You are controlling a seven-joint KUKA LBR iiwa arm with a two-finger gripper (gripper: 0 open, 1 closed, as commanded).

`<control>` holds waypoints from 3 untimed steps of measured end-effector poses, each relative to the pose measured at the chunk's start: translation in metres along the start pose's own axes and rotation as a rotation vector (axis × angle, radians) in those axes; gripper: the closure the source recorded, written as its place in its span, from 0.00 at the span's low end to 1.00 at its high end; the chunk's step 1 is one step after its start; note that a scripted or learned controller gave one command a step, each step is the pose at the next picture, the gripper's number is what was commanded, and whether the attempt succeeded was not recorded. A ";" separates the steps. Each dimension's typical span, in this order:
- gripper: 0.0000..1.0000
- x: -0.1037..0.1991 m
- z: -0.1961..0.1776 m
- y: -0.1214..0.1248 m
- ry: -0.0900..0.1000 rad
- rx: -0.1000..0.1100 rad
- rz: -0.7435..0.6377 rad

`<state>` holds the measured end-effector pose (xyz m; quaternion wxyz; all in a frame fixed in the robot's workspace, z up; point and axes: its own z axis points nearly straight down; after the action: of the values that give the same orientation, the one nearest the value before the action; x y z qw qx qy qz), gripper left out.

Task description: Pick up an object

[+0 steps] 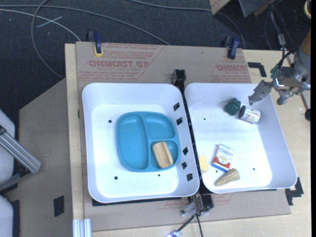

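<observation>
Grey pincer (270, 94) beside white jar (250, 115)

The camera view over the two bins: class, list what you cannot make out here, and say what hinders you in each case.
- Gripper: blurred, and partly cut off by the right edge, so the state of its grip is unclear.
- Small white jar: its label is too small to read.
- Red and white packet: its print is too small to read.
- Dark green object: too small to identify.
- Tan block in the blue divided plate: what it is cannot be told.
</observation>
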<state>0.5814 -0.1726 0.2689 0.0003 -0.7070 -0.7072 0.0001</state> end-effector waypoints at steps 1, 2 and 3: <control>0.00 0.006 0.047 0.006 0.002 0.005 -0.001; 0.00 0.005 0.099 -0.004 0.002 0.006 0.001; 0.00 -0.002 0.156 -0.011 0.003 0.007 0.001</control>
<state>0.5702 -0.1745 0.1130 0.0037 -0.7074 -0.7068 0.0016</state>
